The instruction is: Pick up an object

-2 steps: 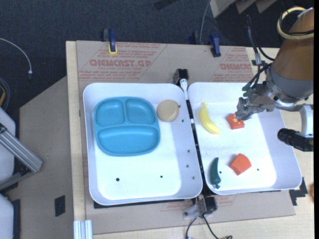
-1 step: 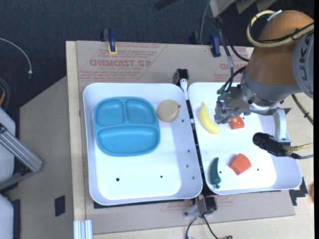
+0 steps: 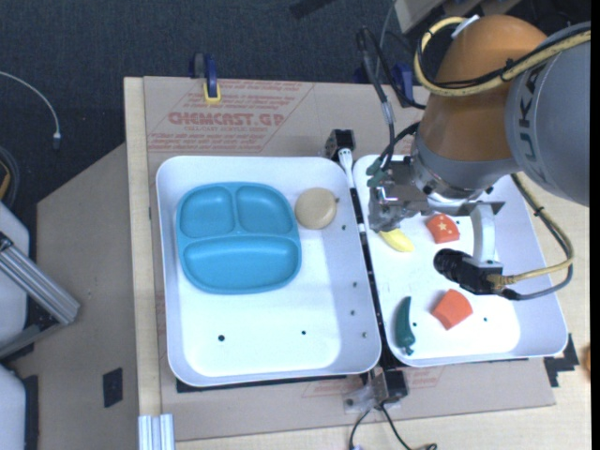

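Fixed above the bench (image 3: 234, 101), looking down at a slant; both white bins (image 3: 187, 345) mid-frame, fairly near; arm (image 3: 525, 92) entering from upper right.

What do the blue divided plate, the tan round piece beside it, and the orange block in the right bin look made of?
Blue divided plate: likely molded plastic, with a smooth, even colour, soft sheen and rounded compartment ridges. Tan round piece: matte and pale; could be wood or plastic, the view leaves it open. Orange block: matte, uniformly coloured, with crisp edges; probably plastic or foam toy food.
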`<state>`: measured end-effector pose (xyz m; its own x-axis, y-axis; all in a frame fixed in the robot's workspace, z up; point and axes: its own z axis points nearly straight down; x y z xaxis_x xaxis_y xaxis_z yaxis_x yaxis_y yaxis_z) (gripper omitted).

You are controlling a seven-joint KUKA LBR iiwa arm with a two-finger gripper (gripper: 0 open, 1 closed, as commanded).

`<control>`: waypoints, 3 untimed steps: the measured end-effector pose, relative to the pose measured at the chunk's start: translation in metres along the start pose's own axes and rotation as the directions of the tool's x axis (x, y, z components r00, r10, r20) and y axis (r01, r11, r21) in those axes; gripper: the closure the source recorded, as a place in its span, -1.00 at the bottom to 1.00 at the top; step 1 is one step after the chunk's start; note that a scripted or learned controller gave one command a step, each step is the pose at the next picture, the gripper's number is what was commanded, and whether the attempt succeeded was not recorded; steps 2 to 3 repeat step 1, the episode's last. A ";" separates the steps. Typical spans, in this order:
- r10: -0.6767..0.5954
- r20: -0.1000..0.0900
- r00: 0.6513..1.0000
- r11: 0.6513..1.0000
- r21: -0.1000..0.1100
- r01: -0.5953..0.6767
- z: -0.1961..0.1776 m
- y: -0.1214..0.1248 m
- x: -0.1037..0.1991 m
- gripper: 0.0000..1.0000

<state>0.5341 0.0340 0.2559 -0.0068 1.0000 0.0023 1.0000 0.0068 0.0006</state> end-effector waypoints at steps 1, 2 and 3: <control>0.001 0.000 1.000 1.000 0.003 -0.001 0.017 0.007 0.055 1.00; 0.001 0.000 1.000 1.000 0.003 -0.001 0.017 0.007 0.055 1.00; 0.001 0.000 1.000 1.000 0.003 -0.001 0.017 0.007 0.055 1.00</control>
